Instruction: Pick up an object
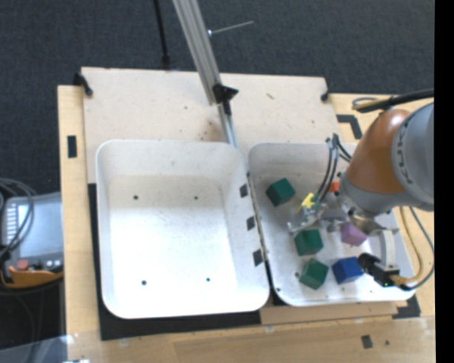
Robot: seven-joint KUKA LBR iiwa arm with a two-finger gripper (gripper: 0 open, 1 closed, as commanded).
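Note:
The right bin (287, 157) holds three green blocks: one at the upper left (280, 191), one in the middle (309, 242) and one near the front (314, 273). A blue block (346, 269) lies beside the front green one, and a purple block (353, 234) sits under the arm's wrist. My gripper (306, 219) hangs low in this bin, just above the middle green block, with a small yellow piece (309, 200) next to it. No block shows in its grasp.
The left bin (106, 203) stands next to the right one, their rims meeting mid-bench. A slanted metal post (200, 48) rises behind the bins. Cables (334, 165) trail along the arm, whose orange band (374, 153) overhangs the right bin's far side.

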